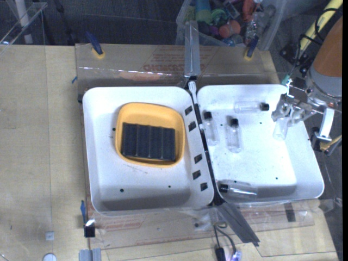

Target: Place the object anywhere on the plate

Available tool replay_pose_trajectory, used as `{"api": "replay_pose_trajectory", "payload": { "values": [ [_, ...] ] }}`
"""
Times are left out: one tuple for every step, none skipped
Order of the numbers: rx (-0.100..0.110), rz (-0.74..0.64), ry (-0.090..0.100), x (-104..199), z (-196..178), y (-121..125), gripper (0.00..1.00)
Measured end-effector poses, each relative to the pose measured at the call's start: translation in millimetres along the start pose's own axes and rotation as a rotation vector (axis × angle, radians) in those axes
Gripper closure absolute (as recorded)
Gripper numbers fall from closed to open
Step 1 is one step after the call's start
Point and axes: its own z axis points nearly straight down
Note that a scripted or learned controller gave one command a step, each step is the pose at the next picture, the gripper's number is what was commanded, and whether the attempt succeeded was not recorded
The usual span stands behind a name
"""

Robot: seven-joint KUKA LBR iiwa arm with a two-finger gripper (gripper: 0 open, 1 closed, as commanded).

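I judge the clear vials [234, 135] in the right bin [304, 173] light, slick and brittle, best pinched mid-body, while my gripper [287, 113] hovers beside them, its state unclear, far from the yellow plate [148, 112].

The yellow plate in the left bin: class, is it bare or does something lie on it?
Not bare. A dark ribbed rectangular object lies flat on the yellow plate, whose rim shows around it, in the left bin.
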Motion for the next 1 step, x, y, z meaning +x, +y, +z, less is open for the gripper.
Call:
{"api": "replay_pose_trajectory", "payload": {
  "values": [
    [0.0,0.0,0.0,0.0,-0.2,0.1,0.0]
  ]
}}
